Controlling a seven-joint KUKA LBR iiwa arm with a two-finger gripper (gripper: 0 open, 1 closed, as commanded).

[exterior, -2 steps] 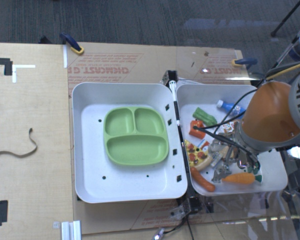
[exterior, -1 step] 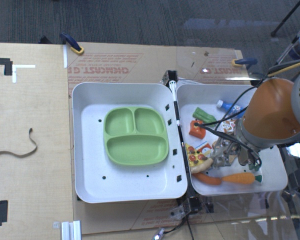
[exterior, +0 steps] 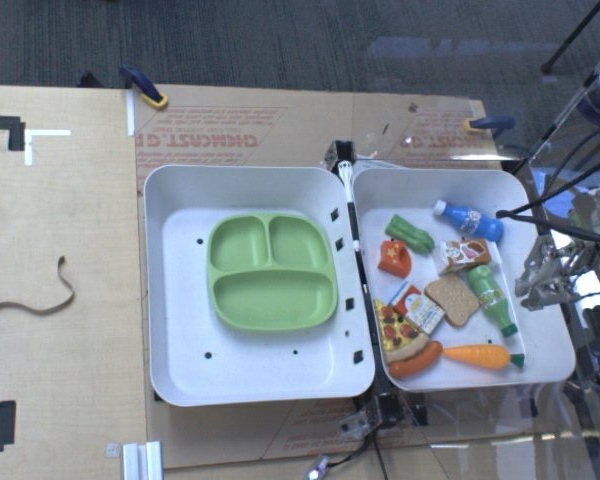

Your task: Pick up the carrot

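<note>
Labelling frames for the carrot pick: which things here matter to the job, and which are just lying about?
Job: carrot, gripper, right bin.

Lying about: green divided plate, blue bottle, green bottle, bread slice, sausage, pizza slice, red pepper.

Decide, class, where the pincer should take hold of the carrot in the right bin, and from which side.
Grip the carrot across its thick orange middle, coming straight down from above. It lies flat and lengthwise near the front wall of the right bin, green tip to the right. The fingers should straddle its narrow width. The sausage at its left end leaves little room there.
</note>
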